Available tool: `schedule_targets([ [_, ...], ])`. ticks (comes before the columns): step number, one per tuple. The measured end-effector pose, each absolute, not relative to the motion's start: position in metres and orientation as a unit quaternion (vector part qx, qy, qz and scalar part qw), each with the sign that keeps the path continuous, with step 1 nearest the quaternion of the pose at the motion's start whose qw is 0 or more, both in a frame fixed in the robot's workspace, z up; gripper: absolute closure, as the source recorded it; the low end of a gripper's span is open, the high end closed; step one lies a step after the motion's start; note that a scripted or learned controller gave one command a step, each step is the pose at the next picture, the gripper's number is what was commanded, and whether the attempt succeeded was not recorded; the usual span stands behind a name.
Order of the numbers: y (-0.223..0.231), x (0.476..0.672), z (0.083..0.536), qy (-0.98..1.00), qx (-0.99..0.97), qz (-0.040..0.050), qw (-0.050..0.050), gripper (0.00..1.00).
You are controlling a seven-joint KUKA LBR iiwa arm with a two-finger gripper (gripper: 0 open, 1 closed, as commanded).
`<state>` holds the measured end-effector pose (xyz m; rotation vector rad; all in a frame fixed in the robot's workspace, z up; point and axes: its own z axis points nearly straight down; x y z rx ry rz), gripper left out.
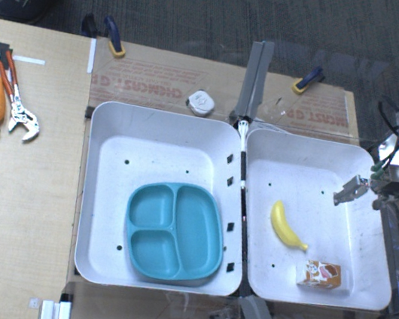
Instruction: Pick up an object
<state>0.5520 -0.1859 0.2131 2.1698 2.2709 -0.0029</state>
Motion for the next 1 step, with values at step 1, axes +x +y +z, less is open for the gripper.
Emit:
schedule_targets([
  [1,-0.1863,0.4773,0.0915,0.765,0.645,-0.0002,0.000,0.00],
])
